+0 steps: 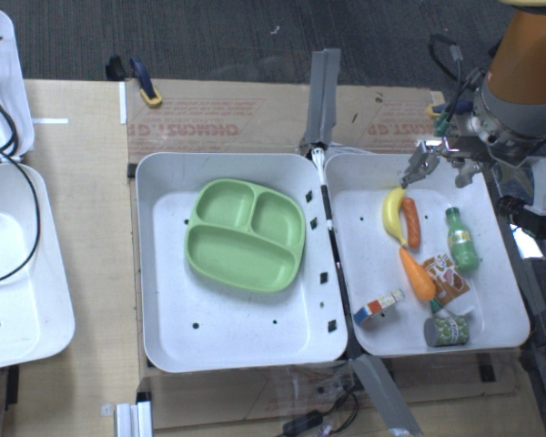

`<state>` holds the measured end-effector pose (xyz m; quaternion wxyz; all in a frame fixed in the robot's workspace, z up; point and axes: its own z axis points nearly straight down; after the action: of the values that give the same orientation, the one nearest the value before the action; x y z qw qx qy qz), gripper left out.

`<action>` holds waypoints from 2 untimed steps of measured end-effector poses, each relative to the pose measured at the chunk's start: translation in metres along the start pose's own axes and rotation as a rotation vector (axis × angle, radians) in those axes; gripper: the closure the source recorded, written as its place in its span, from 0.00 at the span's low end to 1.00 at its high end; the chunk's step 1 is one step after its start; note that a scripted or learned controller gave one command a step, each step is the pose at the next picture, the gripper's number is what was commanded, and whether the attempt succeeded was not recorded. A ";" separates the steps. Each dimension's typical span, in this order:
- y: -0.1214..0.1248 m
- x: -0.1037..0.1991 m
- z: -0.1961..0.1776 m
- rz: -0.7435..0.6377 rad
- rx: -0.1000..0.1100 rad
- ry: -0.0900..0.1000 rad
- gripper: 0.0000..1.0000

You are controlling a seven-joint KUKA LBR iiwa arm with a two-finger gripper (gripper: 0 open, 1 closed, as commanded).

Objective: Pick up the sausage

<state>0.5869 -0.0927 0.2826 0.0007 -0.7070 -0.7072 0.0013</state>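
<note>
The gripper [444,160] hangs over the far edge of the right bin [364,271], fingers spread apart and holding nothing. The sausage [410,223] lies just below it, toward the far end of the bin floor, pressed right against the banana [395,215], with the carrot [418,275] near its lower end. The risk: a slightly off descent pinches the banana too, or nudges the sausage sideways.

Grey arm [514,107] with an orange band, black cables, and a metallic tool [444,164].
</note>
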 end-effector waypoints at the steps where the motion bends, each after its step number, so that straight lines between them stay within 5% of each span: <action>1: 0.011 -0.027 0.115 -0.069 0.001 0.001 0.00; 2: 0.026 -0.089 0.191 -0.155 -0.002 0.001 0.00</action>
<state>0.6120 -0.1821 0.0912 0.0006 -0.6499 -0.7600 0.0004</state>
